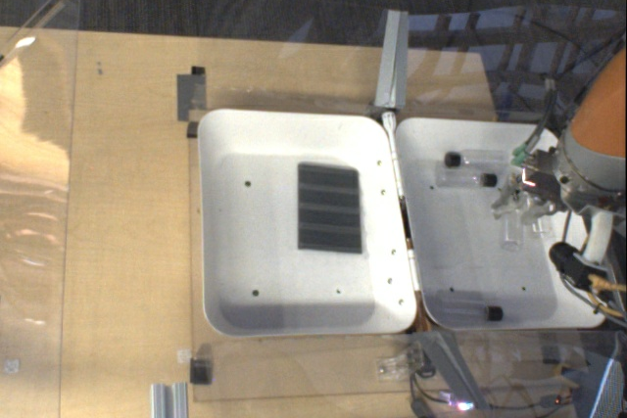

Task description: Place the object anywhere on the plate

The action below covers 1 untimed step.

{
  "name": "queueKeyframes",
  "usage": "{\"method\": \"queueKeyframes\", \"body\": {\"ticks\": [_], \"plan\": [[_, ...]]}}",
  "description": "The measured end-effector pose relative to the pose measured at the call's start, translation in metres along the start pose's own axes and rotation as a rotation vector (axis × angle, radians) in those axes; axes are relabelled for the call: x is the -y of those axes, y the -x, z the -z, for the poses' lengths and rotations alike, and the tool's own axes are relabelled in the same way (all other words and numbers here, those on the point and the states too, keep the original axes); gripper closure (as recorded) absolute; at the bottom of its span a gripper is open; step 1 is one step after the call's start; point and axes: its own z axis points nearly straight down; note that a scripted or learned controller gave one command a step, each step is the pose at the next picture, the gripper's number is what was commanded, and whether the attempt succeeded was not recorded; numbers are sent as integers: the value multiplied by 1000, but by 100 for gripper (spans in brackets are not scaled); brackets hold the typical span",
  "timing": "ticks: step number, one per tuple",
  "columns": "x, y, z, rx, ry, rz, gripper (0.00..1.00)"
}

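A dark grey ribbed plate [329,208] lies flat in the middle of the left bin [225,289]. In the right bin [441,294], near its back, a small clear object with a black end [462,169] rests on the floor. My gripper [516,207] hangs over the right part of that bin, a short way right of and nearer than the clear object. The gripper looks apart from the object. The arm's orange band [600,117] shows at the right edge.
A small black piece [495,313] sits near the right bin's front wall. A metal post [393,59] stands behind the gap between the bins. Cables [586,277] trail along the right bin's right rim.
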Motion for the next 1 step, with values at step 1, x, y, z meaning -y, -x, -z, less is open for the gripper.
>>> {"method": "queueKeyframes", "body": {"ticks": [1], "plan": [[-106, -70, -54, 2, -3, -47, 100]]}}
